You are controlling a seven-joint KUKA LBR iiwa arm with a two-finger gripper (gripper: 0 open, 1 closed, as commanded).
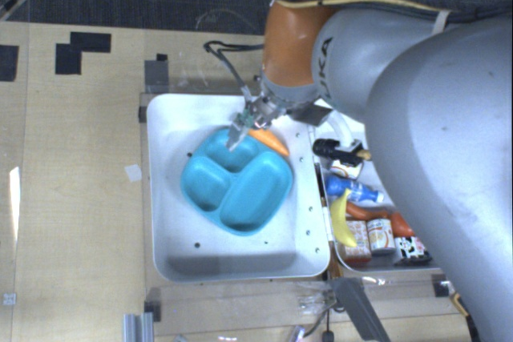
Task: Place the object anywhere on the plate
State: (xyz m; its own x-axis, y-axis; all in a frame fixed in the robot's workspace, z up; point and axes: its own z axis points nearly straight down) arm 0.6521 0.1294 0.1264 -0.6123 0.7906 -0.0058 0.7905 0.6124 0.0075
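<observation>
Orange object (pixel 270 142): tapered, carrot-like. It lay at the upper right rim of the blue plate (pixel 244 192), its near end over the plate's edge and its far end toward the bin wall. No marking seen on it.

Plate: three compartments, set roughly mid left bin (pixel 172 204), nothing else in the compartments.

Gripper (pixel 239 132): over the plate's upper compartment, angled down and to the view's left, just beside the orange object's left end. Could not tell whether the claw was open, closed, or gripping the object; contact between the two was not resolvable.

Arm (pixel 401 92): grey, came in from the view's right and covered much of the right bin (pixel 377 263). Orange band (pixel 288 36) sat directly above the wrist. Dark lettering on the grey casing beside the band, seen edge-on; it read as "KUKA", though only partly legible.

Right bin contents, in the visible strip:
- banana (pixel 342 222), lying lengthwise near the left wall
- blue bottle (pixel 358 191) above it, white label, text too small to read
- red-orange item (pixel 375 212) beside the banana
- two small cans (pixel 375 237) side by side, labels unreadable
- black-and-white patterned item (pixel 411 251) at the lower right

Bench (pixel 72 196): pale surface, with black angular marks (pixel 84 50) at upper left.
</observation>
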